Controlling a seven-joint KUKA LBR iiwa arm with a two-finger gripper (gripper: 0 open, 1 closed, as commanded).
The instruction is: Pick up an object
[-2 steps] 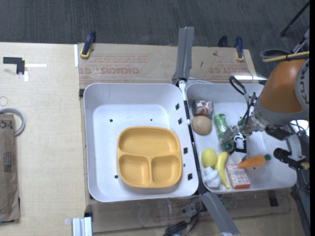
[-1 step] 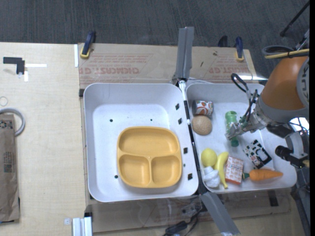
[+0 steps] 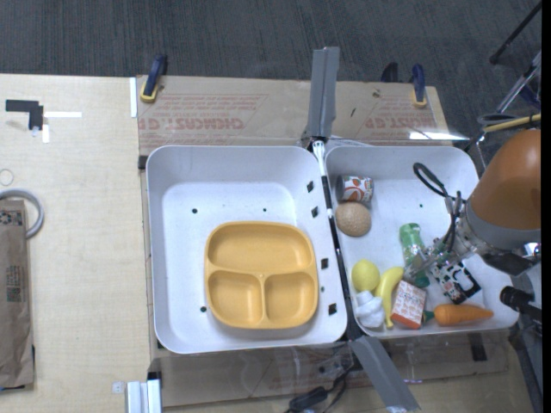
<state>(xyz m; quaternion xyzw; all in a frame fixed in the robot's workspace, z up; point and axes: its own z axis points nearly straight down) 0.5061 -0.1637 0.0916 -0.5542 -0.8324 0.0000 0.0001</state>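
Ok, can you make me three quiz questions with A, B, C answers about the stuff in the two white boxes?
1. Where is the yellow plastic tray with three sections?
A. In the left white bin
B. In the right white bin
C. On the floor

2. What colour is the toy carrot?
A. Blue
B. Orange
C. Purple

3. How does the small printed can sit?
A. Inside the yellow tray
B. On top of the carrot
C. In the right bin, just above the round brown ball

Answers:
1. A, the tray lies in the left white bin.
2. B, it is orange, near the right white bin's lower edge.
3. C, it rests by the divider above the ball.
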